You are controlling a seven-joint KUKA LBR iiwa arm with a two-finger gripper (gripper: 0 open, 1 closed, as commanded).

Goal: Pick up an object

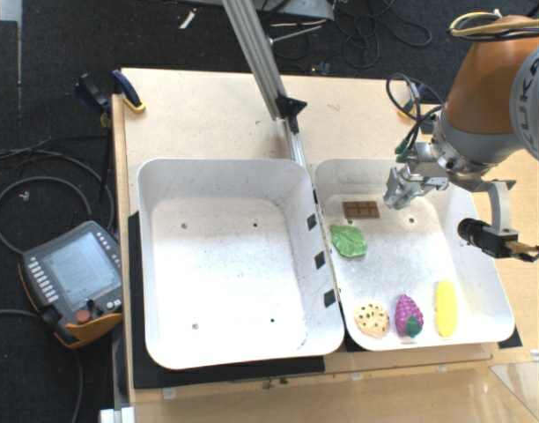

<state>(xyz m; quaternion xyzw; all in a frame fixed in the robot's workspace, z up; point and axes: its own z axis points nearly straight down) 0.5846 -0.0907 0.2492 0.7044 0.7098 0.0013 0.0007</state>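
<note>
The right bin (481, 276) holds several toy foods. A brown chocolate bar (361, 209) lies near its back wall, with a green leaf (350, 241) just in front of it. Along the front edge sit a cookie (372, 319), a purple grape bunch (408, 314) and a yellow corn cob (445, 307). My gripper (398, 191) hangs over the back of the right bin, just right of the chocolate bar and slightly above it. Nothing shows between its fingers.
The left bin (164, 192) stands beside the right one. A slanted metal bar (256, 47) crosses the bench at the back. A teach pendant (71, 280) lies on the floor to the left. Cables hang near the arm at the right.
</note>
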